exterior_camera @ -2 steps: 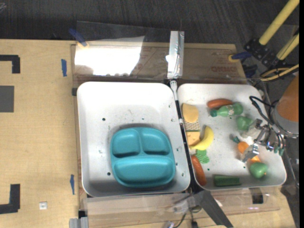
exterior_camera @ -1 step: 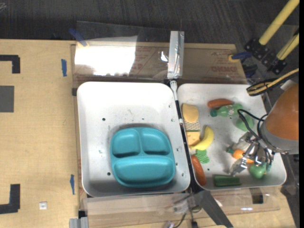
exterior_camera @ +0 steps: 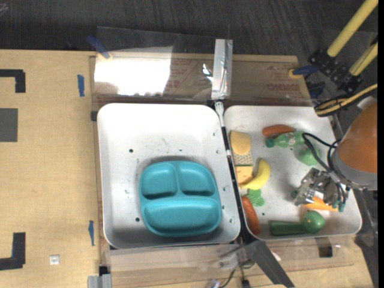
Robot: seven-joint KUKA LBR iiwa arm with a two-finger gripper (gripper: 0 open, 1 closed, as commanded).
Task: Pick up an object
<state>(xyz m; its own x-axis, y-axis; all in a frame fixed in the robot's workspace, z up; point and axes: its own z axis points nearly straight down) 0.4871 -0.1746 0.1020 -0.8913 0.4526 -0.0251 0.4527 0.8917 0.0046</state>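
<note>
the pincer (exterior_camera: 317, 189) sits low in the right bin (exterior_camera: 287, 114), directly over a small orange piece (exterior_camera: 320, 205) and just beside a green toy vegetable (exterior_camera: 298, 225). whether the pincer is open or closed, and whether it grips anything, cannot be told from this view.

likely faults: the candidate objects lie crowded near the bin's front wall, so a closing move may catch two items, or push one against the wall. the rounded, smooth plastic shapes may slip out sideways. a black cable (exterior_camera: 317, 146) runs close by and may snag.

materials: a curved glossy yellow banana (exterior_camera: 259, 175), a matte yellow block (exterior_camera: 240, 142), an orange and green carrot shape (exterior_camera: 282, 133). the left bin (exterior_camera: 120, 131) holds a teal divided tray (exterior_camera: 179, 197) of smooth moulded plastic.
</note>
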